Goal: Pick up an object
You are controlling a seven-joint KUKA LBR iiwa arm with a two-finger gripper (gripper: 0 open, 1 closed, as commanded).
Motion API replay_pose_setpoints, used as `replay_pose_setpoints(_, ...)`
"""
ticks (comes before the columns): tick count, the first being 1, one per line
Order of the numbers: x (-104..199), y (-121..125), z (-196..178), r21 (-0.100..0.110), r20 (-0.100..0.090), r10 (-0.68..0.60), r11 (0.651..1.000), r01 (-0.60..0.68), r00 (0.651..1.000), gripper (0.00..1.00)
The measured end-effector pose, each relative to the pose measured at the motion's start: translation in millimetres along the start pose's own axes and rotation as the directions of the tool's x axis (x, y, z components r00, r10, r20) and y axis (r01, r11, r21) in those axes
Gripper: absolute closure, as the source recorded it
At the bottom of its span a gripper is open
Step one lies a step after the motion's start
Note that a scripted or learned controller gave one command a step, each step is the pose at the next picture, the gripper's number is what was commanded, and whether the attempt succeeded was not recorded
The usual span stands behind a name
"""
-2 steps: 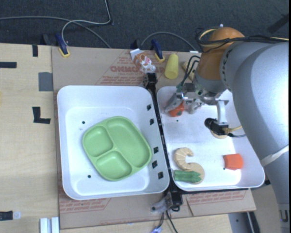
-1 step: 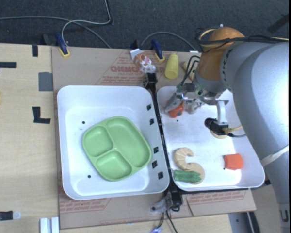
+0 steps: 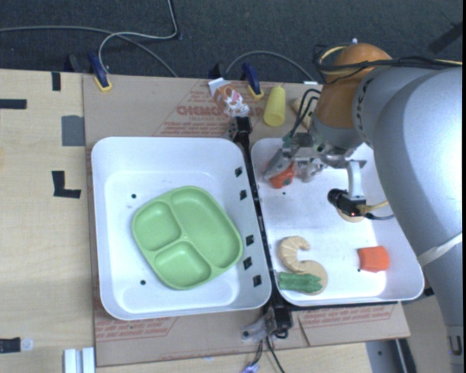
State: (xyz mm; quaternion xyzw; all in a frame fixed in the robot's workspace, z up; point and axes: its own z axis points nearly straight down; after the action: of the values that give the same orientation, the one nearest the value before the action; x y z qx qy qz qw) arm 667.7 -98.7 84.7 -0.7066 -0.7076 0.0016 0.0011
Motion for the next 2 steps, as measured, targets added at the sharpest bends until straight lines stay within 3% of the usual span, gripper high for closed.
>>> replay_pose_setpoints(2,1.3,0.1,-0.1,-0.001,0.001,0.001,1.0,-0.001,1.0,0.0)
